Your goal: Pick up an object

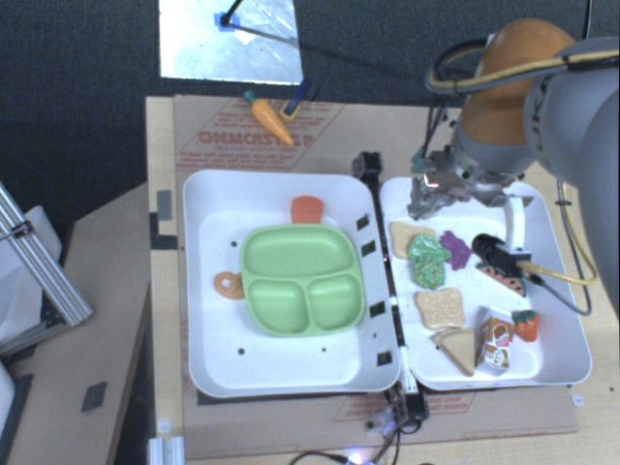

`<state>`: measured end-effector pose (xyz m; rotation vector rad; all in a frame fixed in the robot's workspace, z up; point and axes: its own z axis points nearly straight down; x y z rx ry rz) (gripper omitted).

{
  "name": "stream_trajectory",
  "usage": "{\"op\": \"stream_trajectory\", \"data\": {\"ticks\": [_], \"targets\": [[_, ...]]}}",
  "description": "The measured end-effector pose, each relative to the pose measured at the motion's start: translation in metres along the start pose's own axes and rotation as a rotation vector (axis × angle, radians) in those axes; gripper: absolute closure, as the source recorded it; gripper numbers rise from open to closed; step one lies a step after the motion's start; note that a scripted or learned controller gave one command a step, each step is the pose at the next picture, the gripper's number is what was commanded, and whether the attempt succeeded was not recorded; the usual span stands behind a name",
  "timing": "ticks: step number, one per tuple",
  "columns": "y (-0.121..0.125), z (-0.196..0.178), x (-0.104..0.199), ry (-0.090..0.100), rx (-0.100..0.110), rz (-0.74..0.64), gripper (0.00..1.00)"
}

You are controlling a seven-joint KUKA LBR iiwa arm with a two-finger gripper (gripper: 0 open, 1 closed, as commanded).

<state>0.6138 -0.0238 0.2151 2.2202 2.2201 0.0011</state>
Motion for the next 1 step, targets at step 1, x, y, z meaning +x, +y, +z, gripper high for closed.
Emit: {"op": "stream_trajectory", "data": {"ticks": [1], "targets": [[0.0031,-0.0188,0.0067,0.001,-0.001,-0.005,1.00]]}}
